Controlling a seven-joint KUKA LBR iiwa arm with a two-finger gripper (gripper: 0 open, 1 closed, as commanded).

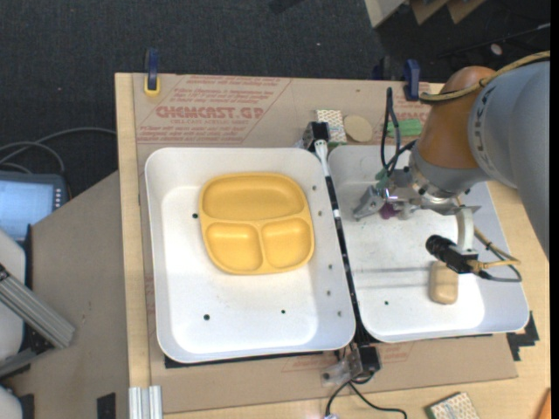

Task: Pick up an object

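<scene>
Gripper (377, 201) is held low over right bin (384, 312), presumably for a grasp; finger state cannot be told. Yellow divided plate (257, 222) is seated in left bin (175, 260); tan block (444, 284) lies nearby.

Evenly and brightly lit from above, with soft diffuse light and no hard shadows. Mild glare across the 2 shallow white plastic bins (175, 260), washing out detail on the floors. Faint soft shadow under the yellow 3-compartment plastic tray (257, 221) and beside the small tan block (444, 285). Dark carpet (70, 33) underexposed, nearly textureless. Slightly soft focus throughout; big grey-and-orange arm (489, 120) blurred at the right. Grainy, low resolution.
</scene>
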